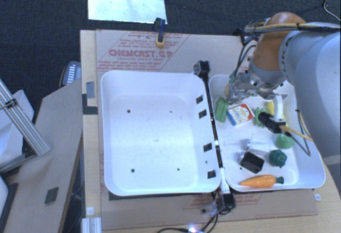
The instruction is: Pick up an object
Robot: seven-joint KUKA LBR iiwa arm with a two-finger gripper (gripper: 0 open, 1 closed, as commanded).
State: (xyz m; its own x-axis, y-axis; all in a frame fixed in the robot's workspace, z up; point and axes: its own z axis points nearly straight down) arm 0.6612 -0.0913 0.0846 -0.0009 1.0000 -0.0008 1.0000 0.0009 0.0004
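2 white bins sit on the worktop (pixel 133 48); the pincer (pixel 238 91) hangs over the right bin (pixel 314 170) near a green object (pixel 221 109), its state impossible to tell

- On the clear sheet (pixel 143 48) lying under the far edge of the left bin (pixel 114 120), we read red print, "CHEMCAST GP", in large letters.
- Smaller red lines run above and below that word; we cannot make them out.
- The small box (pixel 240 114) in the right bin (pixel 314 165) carries print too small for us to read.
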